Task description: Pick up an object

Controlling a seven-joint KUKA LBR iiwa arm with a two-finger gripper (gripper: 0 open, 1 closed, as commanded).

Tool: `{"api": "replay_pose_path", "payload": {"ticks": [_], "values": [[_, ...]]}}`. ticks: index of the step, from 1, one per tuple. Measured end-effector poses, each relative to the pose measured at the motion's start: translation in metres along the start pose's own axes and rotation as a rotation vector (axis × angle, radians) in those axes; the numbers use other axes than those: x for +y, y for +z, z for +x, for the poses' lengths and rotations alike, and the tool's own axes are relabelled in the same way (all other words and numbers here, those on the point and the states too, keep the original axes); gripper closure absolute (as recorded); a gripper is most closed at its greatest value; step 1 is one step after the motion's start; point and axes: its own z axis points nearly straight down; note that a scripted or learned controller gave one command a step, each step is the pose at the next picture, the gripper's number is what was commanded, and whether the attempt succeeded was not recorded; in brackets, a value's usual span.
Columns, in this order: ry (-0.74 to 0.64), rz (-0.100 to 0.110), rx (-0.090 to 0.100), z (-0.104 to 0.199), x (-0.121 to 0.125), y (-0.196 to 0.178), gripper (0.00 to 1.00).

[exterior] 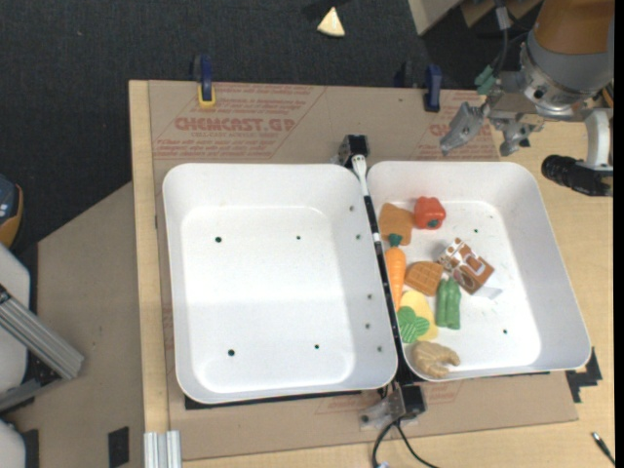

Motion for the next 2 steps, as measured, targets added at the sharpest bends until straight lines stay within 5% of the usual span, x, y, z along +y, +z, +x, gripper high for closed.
{"api": "replay_pose_path", "payload": {"ticks": [1, 2], "values": [[-0.001, 0.012, 0.002, 0.000, 0.011, 0.163, 0.00], [0.000, -0.004, -0.001, -0.001, 0.014, 0.141, 1.00]]}}
